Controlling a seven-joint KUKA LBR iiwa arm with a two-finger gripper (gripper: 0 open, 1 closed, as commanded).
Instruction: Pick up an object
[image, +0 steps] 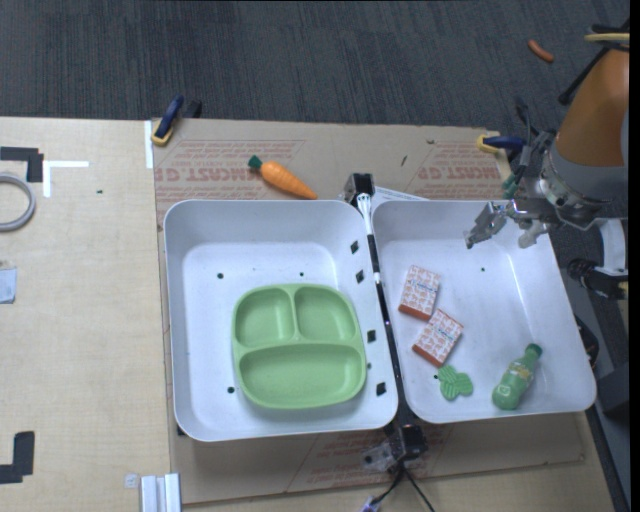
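Gripper: above the upper right part of the right bin, fingers spread apart with nothing between them, clear of the bin floor. Right bin contents: two orange-and-white cracker boxes near the centre, close together; a green leaf-shaped piece and a green bottle near the front edge. Left bin: one green divided plate. Cardboard behind the bins: one toy carrot.
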